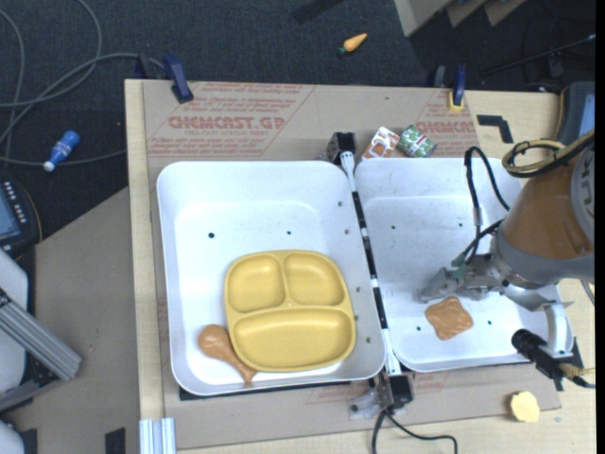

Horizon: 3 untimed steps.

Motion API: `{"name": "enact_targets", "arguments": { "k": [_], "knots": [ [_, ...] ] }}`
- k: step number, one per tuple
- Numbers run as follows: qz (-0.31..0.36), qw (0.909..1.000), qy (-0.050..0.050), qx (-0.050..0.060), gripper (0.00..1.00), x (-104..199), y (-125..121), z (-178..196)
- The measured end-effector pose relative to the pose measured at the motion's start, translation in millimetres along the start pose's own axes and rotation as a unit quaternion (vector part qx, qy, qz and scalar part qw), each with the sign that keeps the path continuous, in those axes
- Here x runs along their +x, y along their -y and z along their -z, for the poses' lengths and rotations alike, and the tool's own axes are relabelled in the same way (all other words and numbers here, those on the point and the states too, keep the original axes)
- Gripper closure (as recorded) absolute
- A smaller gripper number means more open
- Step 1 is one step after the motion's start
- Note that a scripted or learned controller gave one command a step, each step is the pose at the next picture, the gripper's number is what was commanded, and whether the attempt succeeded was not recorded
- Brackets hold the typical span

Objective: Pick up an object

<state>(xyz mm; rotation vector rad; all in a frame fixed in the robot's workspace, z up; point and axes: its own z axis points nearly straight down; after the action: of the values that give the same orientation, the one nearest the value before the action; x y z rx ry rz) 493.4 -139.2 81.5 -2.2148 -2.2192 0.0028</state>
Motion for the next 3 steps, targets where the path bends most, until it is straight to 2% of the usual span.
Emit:
{"name": "enact_targets", "arguments": {
  "k": [1,2,3],
  "knots": [
    [-0.002,1.0000,0.001,-0.004,0.00,-87,-47,24],
    [-0.003,1.0000,0.001,0.000,0.00,-77,12,9],
    [0.002,1.0000,-0.002,-0.002,0.00,-77,-48,2]
  ]
}}
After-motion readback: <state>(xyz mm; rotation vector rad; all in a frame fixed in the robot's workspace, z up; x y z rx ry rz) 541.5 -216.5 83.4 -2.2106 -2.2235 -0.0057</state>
